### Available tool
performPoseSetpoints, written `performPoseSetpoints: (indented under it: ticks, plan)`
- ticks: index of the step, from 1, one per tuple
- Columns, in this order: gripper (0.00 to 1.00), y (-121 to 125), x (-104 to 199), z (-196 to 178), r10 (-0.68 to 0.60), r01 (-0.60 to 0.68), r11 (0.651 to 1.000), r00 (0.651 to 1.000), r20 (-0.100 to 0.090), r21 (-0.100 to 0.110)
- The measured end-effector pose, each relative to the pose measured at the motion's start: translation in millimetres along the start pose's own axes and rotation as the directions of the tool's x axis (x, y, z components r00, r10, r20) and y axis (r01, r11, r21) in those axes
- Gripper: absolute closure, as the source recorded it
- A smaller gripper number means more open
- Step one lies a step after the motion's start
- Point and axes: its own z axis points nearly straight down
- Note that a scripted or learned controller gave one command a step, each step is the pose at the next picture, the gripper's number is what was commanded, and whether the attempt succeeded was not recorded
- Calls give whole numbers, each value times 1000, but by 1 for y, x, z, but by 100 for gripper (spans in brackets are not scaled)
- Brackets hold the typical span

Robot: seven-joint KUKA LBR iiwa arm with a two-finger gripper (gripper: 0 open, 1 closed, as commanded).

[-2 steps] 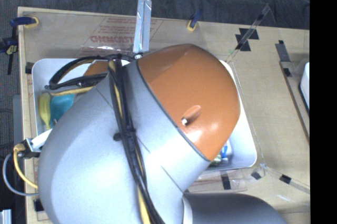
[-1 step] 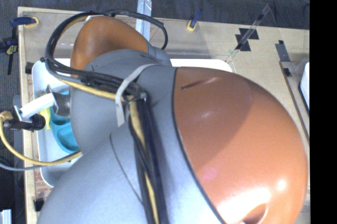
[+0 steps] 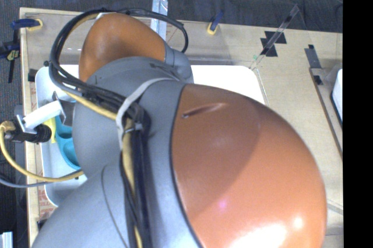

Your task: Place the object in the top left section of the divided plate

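Note:
My grey and orange arm (image 3: 175, 142) looms close under the camera and covers most of both bins. At the left, beside the arm, a sliver of a light blue plate (image 3: 67, 147) with a bit of yellow (image 3: 58, 124) peeks out in the left bin (image 3: 44, 83). The plate's sections and any object on it are hidden behind the arm.
Black and yellow cables (image 3: 23, 165) loop off the arm over the left bin's edge. A strip of the right bin's white floor (image 3: 233, 80) shows at the back. The wooden bench (image 3: 291, 77) lies bare to the right, with black tape marks (image 3: 273, 42).

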Motion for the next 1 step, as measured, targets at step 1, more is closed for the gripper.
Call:
performPoseSetpoints:
  ticks: [1]
  plan:
    - [100, 30, 22, -38, -70, 70, 998, 998, -1, 4]
